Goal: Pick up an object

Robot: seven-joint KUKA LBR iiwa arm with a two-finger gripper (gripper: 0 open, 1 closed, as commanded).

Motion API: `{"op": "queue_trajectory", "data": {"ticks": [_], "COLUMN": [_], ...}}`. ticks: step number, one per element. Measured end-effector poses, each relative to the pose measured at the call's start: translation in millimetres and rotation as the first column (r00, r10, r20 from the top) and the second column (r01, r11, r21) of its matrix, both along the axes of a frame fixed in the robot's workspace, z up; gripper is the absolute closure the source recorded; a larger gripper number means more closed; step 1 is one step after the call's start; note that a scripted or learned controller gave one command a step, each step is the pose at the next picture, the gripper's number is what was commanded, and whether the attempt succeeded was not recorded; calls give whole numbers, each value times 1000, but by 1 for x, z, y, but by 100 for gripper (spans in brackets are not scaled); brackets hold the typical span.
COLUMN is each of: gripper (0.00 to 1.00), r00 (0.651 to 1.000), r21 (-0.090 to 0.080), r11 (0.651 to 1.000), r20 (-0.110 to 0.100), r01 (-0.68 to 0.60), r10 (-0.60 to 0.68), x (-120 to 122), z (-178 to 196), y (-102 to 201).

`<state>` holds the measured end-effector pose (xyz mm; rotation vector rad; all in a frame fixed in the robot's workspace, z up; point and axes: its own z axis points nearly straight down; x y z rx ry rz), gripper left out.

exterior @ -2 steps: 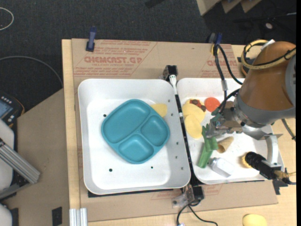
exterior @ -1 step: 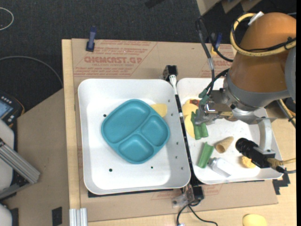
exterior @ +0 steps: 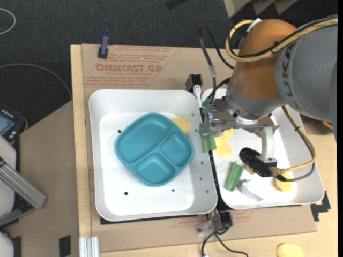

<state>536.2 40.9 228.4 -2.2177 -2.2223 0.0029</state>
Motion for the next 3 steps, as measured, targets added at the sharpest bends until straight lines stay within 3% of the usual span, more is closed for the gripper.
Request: {"op": "queue_trajectory", "data": {"ticks": [1, 2, 3], "gripper": [100, 100, 100], "r00": [1000, 1000, 1000], "r21": [1, -1, 3], "r11": [1000, 1000, 1000], "r20": [1, -6, 12], "r01": [5, 9, -8], "r10": [-5, -9, 8], "x": [-59, -59, -56], "z": [51, -22, 64], "y": [-21, -79, -3]}}
